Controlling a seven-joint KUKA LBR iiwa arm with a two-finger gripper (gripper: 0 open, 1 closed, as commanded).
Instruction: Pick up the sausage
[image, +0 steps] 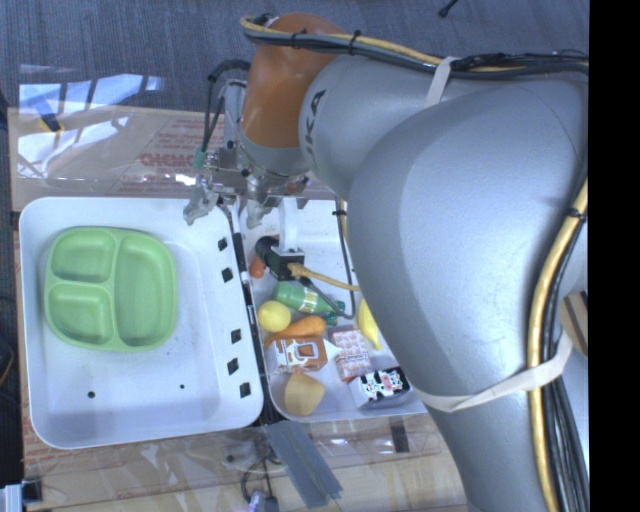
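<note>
A small reddish-brown end (257, 267) pokes out at the back left of the right bin (330, 222); it may be the sausage, and the rest of it is hidden. My gripper (226, 210) hangs over the wall between the two bins, just behind that piece. It is open, its fingers (196, 209) spread apart with nothing between them. The big grey arm covers most of the right bin.
The left bin (200, 390) holds a green divided plate (110, 288). In the right bin lie a green bottle (300, 297), a lemon (274, 316), a carrot (305, 327), a small carton (300, 353), a pink packet (352, 356), a black-and-white carton (382, 385), a tan potato (303, 393) and a banana (367, 323).
</note>
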